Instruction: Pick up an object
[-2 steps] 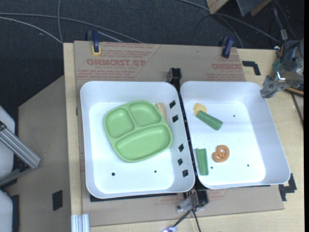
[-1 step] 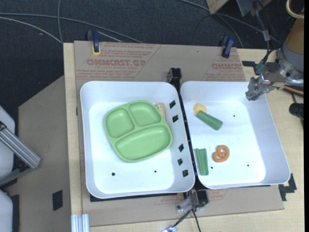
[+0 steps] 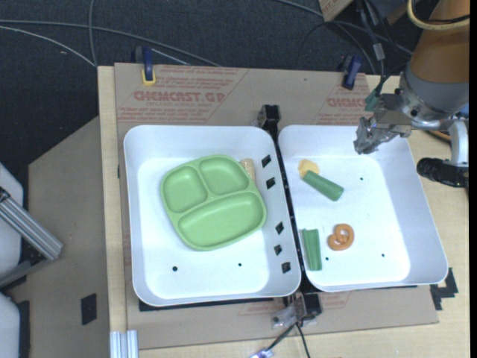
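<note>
The right bin (image 3: pixel 402 263) holds a green cylinder (image 3: pixel 323 186) with a small yellow piece (image 3: pixel 308 168) at its upper left end. Nearer the front lie an orange pretzel-shaped piece (image 3: pixel 340 237) and a green stick (image 3: pixel 311 248) by the bin's left wall. My gripper (image 3: pixel 364 144) hangs over the bin's back edge, above and to the right of the yellow piece. Nothing shows between its fingers. The grey arm with its orange band (image 3: pixel 443 28) comes in from the upper right.
The left bin (image 3: pixel 149 267) holds a green divided plate (image 3: pixel 215 201) with a small tan piece (image 3: pixel 247 168) at its upper right edge. Black clips line the wall between the bins. Blue clamps (image 3: pixel 148 60) sit at the board's back corners.
</note>
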`<control>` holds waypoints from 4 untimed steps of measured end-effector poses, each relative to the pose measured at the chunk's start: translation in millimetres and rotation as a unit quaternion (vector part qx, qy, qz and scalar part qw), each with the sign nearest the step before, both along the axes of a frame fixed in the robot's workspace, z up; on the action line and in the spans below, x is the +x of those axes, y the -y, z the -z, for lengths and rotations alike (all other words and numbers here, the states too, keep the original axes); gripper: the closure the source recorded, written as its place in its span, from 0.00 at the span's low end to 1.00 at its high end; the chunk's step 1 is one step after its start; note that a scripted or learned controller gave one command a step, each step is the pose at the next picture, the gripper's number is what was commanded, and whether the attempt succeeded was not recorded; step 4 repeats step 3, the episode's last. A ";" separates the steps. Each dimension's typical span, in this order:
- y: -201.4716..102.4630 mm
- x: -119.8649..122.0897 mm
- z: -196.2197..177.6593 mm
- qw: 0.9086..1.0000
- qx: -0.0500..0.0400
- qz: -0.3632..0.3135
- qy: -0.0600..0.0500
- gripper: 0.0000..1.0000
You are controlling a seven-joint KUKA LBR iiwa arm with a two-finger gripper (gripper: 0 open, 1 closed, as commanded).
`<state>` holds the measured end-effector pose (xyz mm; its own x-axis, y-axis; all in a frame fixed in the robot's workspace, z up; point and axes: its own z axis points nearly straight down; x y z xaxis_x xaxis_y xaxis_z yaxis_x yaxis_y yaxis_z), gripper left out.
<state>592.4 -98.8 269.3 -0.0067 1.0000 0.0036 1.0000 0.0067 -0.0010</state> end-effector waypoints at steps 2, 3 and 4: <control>-107.5 -4.6 27.6 1.000 0.000 0.000 -0.001 1.00; -158.4 4.1 41.6 1.000 0.000 0.001 -0.001 1.00; -158.4 4.1 41.6 1.000 0.000 0.001 -0.001 1.00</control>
